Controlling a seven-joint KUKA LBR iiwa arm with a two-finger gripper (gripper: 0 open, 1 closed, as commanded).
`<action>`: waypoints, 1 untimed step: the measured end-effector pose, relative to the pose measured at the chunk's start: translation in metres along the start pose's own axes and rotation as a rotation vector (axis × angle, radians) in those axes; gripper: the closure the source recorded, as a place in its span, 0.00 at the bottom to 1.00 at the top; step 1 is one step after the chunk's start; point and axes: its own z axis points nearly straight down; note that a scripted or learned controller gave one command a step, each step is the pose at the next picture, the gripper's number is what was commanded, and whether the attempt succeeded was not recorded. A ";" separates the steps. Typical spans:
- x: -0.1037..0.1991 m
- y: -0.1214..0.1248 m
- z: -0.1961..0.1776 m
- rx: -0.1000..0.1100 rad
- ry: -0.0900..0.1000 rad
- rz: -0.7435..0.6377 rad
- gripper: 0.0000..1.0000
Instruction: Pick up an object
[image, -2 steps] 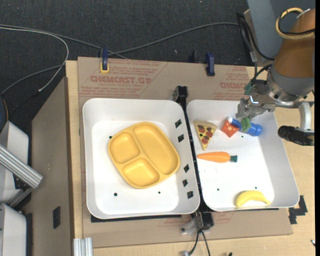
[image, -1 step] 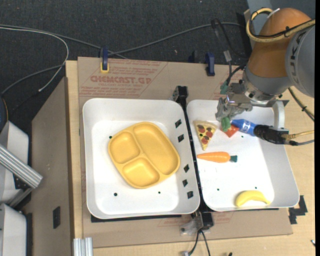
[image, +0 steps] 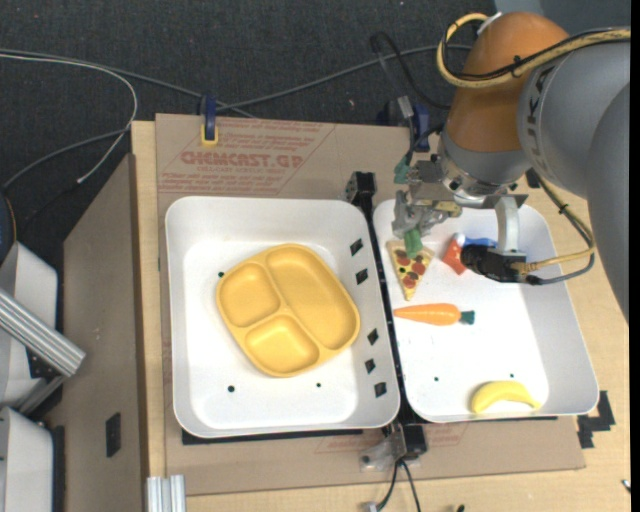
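Note:
My gripper hangs over the far left corner of the right bin, on the grey arm with the orange band. Its tip is just above the far end of a toy pizza slice, which lies flat along the bin's left wall. An orange carrot with a green top lies just in front of the slice. A small red object lies to the right of the gripper, with a blue piece beside it. A yellow banana rests near the bin's front edge.
The left bin holds a yellow divided plate. A black divider with clips runs between the bins. A black cable fitting hangs off the wrist over the right bin. Cardboard lies under both bins.

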 end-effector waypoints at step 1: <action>0.053 0.005 -0.012 -0.002 0.001 -0.001 1.00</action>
